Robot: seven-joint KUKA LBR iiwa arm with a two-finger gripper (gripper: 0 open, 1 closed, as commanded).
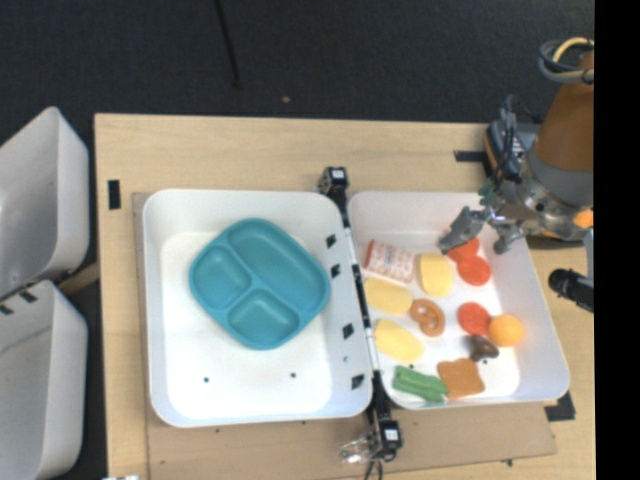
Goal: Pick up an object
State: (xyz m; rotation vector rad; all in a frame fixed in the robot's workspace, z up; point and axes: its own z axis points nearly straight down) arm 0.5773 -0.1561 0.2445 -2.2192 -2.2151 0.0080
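Approach step: gripper (480, 230) hangs over the far part of the right bin (540, 368), fingers spread, gripping nothing. Red piece (471, 263) lies directly beneath, with other toy food just nearer. Teal tray (260, 282) sits in the left bin. Next move probably needs a straight descent, then closing.

Two white bins (160, 388), one blue plate (260, 282), ten toy foods (400, 342)

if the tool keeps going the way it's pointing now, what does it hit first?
Probably the red round piece: the tool hangs above the right bin, angled down toward the red piece and the yellow piece beside it. Height is unclear from this slanted view, so it could pass between them to the bin floor.
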